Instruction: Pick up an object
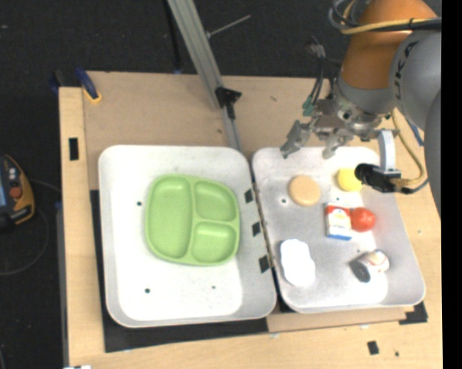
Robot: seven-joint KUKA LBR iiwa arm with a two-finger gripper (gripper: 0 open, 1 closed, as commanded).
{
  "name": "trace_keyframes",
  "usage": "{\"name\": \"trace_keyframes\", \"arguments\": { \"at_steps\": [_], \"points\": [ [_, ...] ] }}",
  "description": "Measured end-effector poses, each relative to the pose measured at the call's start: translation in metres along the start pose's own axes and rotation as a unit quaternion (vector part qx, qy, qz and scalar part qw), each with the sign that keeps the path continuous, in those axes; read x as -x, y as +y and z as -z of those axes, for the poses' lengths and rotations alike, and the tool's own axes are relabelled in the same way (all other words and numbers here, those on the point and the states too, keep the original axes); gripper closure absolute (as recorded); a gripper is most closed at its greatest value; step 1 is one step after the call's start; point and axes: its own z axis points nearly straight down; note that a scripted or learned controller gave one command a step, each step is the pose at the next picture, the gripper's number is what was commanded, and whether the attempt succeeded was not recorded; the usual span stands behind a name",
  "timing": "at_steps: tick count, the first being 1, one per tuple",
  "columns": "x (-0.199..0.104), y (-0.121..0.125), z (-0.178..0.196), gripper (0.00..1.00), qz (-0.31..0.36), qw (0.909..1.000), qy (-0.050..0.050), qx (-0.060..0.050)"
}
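Claw [311, 146] hangs over the far rim of the right bin [400, 283], its fingers spread wide with nothing between them.

Just in front of the claw, inside that bin, lies a tan disc [304, 190], the nearest thing to it; a yellow ball [347, 179] sits beside the disc to the right. Nearer the camera are a red-and-white carton [337, 223] touching a red ball [363, 220], a white lump [297, 260] and a small grey-and-white piece [368, 264]. The left bin [123, 283] holds a green divided plate [192, 220].
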Motion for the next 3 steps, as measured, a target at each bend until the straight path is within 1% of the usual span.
{"name": "trace_keyframes", "arguments": {
  "at_steps": [1, 2, 3],
  "points": [
    [0.0, -0.003, -0.043, 0.0, -0.001, 1.0, 0.0, 0.0],
    [0.012, -0.001, -0.094, 0.0, -0.002, 1.0, 0.0, 0.0],
    [0.013, 0.0, -0.08, 1.0, -0.002, 1.0, 0.0, 0.004]
  ]
}}
